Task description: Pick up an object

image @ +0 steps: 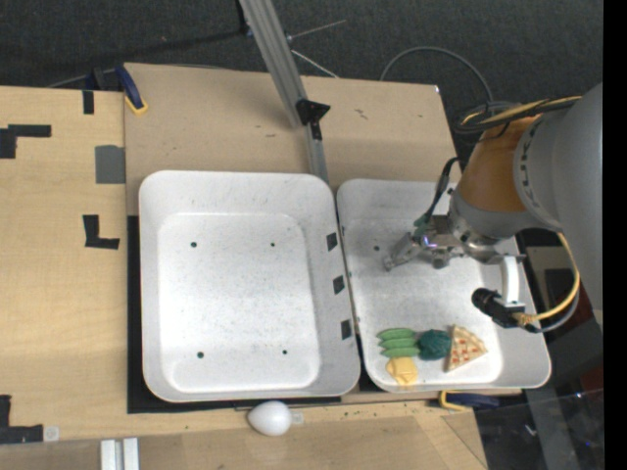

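Observation:
Several small toys lie in the near part of the right bin (364, 213): a green pea pod (397, 339), a dark teal piece (432, 343), a pizza slice (464, 347) and a yellow piece (402, 368). My gripper (404, 255) hangs low over the middle of the right bin, well behind the toys and apart from them. I see nothing in it. The orange band of the arm (490, 179) is just to its right.
The left bin (157, 262) sits beside the right one, joined by dark clips along the shared wall. A white egg (269, 418) rests on the bench in front of the left bin. A slanted metal bar (284, 57) crosses behind the bins.

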### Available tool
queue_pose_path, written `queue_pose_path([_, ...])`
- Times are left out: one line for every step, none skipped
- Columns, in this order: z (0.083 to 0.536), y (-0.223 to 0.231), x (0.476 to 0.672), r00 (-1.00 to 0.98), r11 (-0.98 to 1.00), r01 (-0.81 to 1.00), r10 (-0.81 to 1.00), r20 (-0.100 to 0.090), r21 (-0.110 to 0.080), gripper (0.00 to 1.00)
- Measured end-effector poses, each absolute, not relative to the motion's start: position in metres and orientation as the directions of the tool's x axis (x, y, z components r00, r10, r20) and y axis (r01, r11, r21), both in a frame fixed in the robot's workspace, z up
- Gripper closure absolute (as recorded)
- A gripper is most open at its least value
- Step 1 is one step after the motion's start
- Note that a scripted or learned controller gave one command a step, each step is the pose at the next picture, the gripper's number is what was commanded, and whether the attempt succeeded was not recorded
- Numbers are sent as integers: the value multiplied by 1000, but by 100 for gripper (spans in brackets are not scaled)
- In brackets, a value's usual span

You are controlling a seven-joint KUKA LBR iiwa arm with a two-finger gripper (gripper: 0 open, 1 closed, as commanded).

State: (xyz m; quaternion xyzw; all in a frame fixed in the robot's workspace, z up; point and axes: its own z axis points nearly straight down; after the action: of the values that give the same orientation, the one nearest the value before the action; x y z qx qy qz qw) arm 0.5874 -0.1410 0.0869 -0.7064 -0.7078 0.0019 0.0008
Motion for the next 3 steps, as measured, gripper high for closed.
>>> queue_pose_path([99, -140, 588, -4, 4, 1000, 1000, 1, -3, 100])
queue_pose_path([159, -142, 597, -2, 2, 1000, 1000, -1, 5, 100])
queue_pose_path([221, -146, 594, -2, 2, 1000, 1000, -1, 5, 100])
